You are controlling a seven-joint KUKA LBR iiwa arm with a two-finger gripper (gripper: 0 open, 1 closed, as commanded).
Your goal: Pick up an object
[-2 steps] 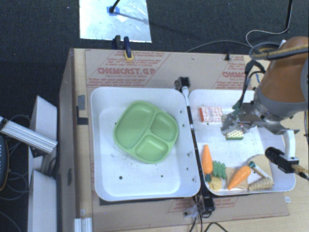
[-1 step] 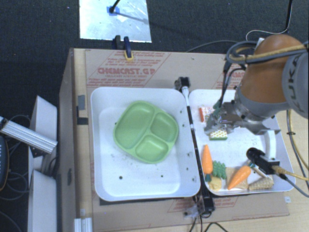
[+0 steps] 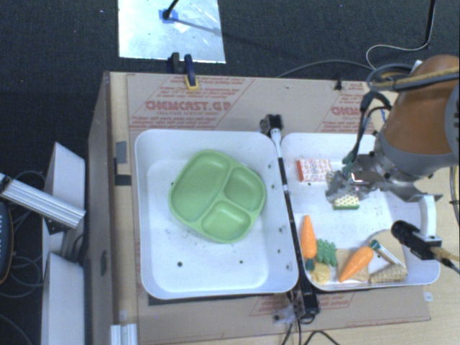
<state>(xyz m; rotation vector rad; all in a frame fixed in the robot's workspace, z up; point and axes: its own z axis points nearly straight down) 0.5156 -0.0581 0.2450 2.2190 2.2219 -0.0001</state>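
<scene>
Claw [image 3: 343, 185] right over the little yellow block [image 3: 346, 202]
We'd guess it's light and stiff, grab its sides; can't tell if the claw's spread.

yellow-green block [image 3: 347, 203] | flat in right bin | just below the fingers [image 3: 339, 185]

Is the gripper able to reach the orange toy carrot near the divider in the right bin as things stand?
Probably yes. The orange toy carrot lies uncovered, with bare floor of the right bin between it and the gripper. A green toy touches its lower side.
</scene>
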